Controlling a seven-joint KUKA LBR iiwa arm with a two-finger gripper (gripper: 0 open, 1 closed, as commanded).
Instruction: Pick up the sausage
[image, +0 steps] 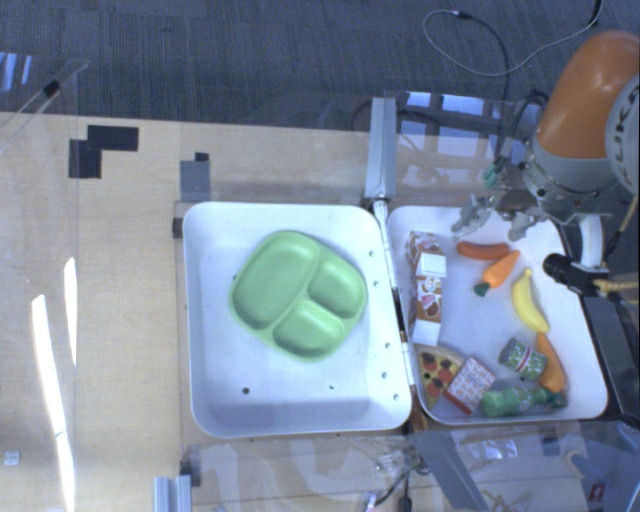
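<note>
While the arm hangs over the far edge of the right bin, the toy food lies scattered below it.

Gripper (497, 212): over the far end of the right bin, its two fingers spread apart with nothing between them; one tip is near the bin's far wall, the other just above the sausage's right end.

Sausage (483, 250): a slim red-orange piece on the floor of the right bin, near its far wall. Its long axis runs almost straight left to right across the view, with the left end pointing toward the divider between the bins and the right end toward the carrot. It lies flat, free of the fingers.

Carrot (498, 270): just in front of the sausage, tilted, green stub down-left, orange body rising to the right, close to the sausage's right end.

Banana (528, 302): to the right of the carrot, running near to far.

Cartons (428, 285): a row of small boxes along the left wall of the right bin.

Pizza slice (437, 367): at the near left corner, beside a red-and-white packet (470, 384).

Green bottle (516, 402): on its side along the near wall, with a small green can (520, 355) and an orange piece (550, 366) behind it.

Right bin (590, 390): white and shallow.

Left bin (215, 390): holds a green divided plate (298, 292), set near its middle.

Arm (590, 90): orange band at the upper right.
</note>
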